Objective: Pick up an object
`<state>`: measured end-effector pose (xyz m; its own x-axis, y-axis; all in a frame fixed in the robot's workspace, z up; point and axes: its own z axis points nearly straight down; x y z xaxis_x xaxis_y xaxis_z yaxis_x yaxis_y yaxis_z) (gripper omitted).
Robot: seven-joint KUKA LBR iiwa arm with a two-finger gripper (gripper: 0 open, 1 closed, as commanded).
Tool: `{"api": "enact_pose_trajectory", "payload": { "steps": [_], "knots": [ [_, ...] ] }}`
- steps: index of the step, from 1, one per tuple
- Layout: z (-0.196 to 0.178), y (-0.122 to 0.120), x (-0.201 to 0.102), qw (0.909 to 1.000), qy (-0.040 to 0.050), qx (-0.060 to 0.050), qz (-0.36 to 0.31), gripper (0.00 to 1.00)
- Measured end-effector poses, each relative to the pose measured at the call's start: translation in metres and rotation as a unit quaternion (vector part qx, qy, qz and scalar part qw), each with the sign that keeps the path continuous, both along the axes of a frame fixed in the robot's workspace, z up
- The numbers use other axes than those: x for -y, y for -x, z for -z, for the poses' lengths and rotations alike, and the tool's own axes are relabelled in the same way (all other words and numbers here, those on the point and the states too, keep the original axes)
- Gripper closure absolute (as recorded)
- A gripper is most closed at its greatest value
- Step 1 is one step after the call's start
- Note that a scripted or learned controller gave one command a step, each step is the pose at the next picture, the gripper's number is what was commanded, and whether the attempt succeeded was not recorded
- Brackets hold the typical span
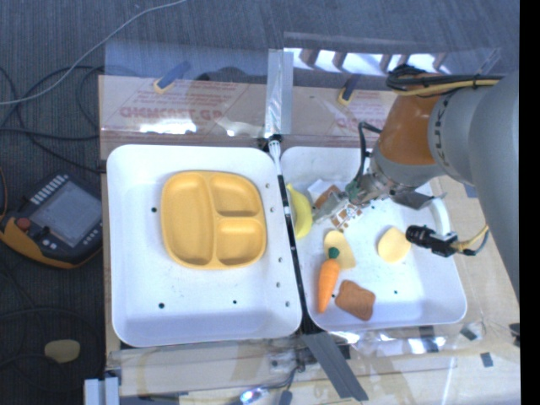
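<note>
Gripper lowered into the right bin — finger state cannot be told.
The gripper is seen beside a banana; a carrot, brown block and yellow disc are spread nearby — apart.

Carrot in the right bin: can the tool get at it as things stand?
Probably yes. The carrot lies exposed on the right bin floor, nothing over it; the tool is just above it in the view. A brown piece beside it may crowd one side.

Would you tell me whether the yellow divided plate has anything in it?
Empty: all three compartments of the yellow divided plate show bare yellow in the left bin.
</note>
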<state>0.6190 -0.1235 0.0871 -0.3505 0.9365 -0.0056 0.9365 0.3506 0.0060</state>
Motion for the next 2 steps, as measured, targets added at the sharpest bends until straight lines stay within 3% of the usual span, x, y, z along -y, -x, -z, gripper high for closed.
{"api": "enact_pose_trajectory", "payload": {
  "steps": [1, 2],
  "knots": [
    [-0.007, -0.002, -0.001, 1.0, -0.002, 0.0, -0.001, 1.0],
    [-0.094, -0.048, -0.078, 0.9979, -0.0012, -0.005, 0.064, 1.0]
  ]
}}
